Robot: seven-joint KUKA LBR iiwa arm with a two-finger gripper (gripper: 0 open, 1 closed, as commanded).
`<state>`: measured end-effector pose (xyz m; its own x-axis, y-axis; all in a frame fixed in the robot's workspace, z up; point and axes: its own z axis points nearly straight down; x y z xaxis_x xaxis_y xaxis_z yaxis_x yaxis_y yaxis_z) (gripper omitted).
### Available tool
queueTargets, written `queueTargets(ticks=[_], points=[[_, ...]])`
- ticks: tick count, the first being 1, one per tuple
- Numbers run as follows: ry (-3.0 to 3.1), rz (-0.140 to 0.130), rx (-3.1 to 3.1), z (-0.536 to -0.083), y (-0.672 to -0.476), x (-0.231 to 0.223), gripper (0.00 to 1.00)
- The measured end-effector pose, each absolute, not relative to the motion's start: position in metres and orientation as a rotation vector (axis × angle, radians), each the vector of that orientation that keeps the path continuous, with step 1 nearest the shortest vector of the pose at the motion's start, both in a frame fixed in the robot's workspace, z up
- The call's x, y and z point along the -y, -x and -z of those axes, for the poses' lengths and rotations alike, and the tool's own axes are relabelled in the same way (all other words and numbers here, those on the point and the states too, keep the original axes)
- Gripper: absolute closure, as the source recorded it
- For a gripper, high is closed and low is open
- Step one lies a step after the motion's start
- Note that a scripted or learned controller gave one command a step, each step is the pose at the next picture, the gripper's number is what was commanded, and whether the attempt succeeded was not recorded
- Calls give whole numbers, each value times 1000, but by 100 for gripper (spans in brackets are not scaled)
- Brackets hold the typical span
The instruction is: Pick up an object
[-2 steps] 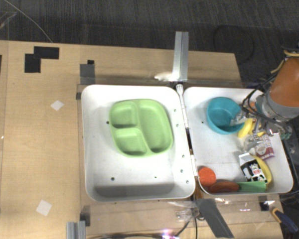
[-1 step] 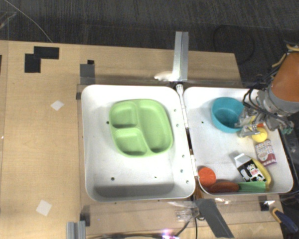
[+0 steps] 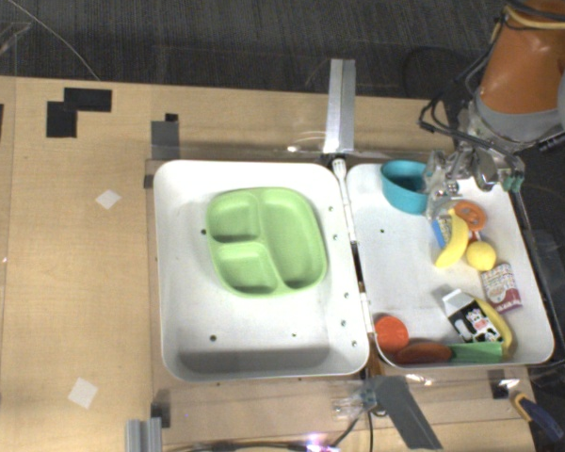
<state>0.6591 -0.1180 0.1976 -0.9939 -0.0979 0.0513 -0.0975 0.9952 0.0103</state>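
The right bin [image 3: 405,271] holds the loose objects. A blue cup [image 3: 403,185] stands in its far corner, and my gripper [image 3: 445,188] hangs just to the right of it, low over the bin's far end. Directly below the gripper lie a yellow banana [image 3: 452,244], an orange round piece [image 3: 470,217] and a yellow lemon [image 3: 481,255]. Nothing is seen held in the gripper. The arm's orange band [image 3: 525,56] rises at the upper right.
Along the right bin's near edge lie a red-labelled can [image 3: 504,288], a black-and-white box [image 3: 465,314], a second banana [image 3: 499,328], a green bar [image 3: 477,351], an orange ball [image 3: 391,330] and a brown sausage [image 3: 422,352]. The left bin [image 3: 184,252] holds a green divided plate [image 3: 264,240].
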Motion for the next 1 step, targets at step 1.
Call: queueTargets(ticks=[1], points=[[100,1,3153,-277,-631,69,100]])
